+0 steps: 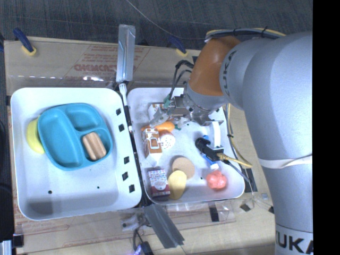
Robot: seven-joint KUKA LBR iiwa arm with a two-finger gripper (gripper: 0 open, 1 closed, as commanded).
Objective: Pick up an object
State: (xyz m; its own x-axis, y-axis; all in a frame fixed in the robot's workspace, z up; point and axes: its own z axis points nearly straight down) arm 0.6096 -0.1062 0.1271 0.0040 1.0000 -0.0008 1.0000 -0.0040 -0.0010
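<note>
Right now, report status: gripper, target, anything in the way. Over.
Gripper low in right white bin. Small orange object at its tip, hold unconfirmed. Brown-and-white box crowding alongside.

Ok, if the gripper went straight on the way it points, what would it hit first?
Probably the small orange object right by the gripper in the right bin, though depth is hard to judge from above.

The arm (276, 116) is seen reaching in from the right edge of the frame, where much of the right side is taken up by its grey bulk. The orange band (210, 70) is placed upper right of centre. The gripper (170, 109) is pointed down-left, just above the frame's centre.
</note>
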